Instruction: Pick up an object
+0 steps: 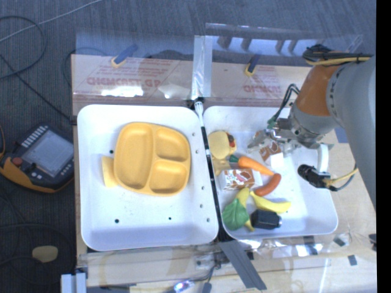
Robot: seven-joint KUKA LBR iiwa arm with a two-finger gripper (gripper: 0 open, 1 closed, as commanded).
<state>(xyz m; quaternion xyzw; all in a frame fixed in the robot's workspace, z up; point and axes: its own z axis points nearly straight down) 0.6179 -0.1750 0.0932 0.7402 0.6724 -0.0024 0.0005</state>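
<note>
From my seat the light is bright and even from overhead, whitening both bins point(146, 237) with a slight bluish cast. Glare streaks the clear plastic sheet point(140, 81) left of the gripper point(273, 140). Shadows are soft and short. The arm point(348, 96) looks slightly blurred.

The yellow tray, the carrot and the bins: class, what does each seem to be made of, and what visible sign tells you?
Yellow tray: seemingly moulded plastic, smooth, slightly glossy; rounded compartments in one even colour.
Carrot: probably toy plastic; uniform bright orange and smooth surface, though too small to be sure.
Bins: likely thin white plastic; rounded corners, soft sheen, no visible grain.
</note>
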